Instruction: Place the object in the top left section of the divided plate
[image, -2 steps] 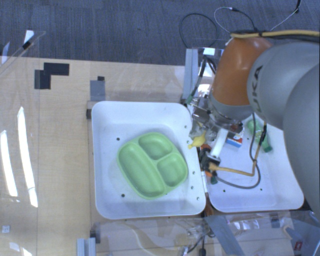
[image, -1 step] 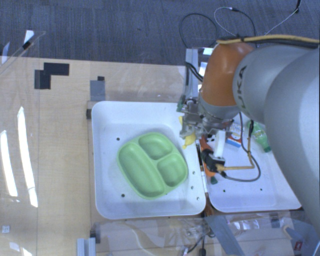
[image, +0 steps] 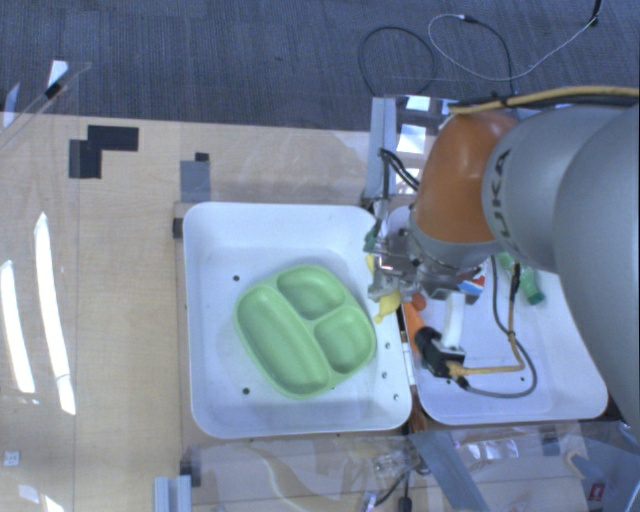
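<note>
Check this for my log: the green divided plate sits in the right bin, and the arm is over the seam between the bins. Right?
Not quite. The camera view shows the green divided plate in the left bin, not the right bin. The arm is indeed over the seam between the bins.

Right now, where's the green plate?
In the left bin, the plate sits right of centre, tilted, just left of the arm's wrist.

Matt green plastic divided plate (image: 304, 329), smooth white plastic bins (image: 215, 250), pale wood bench (image: 110, 330)
</note>
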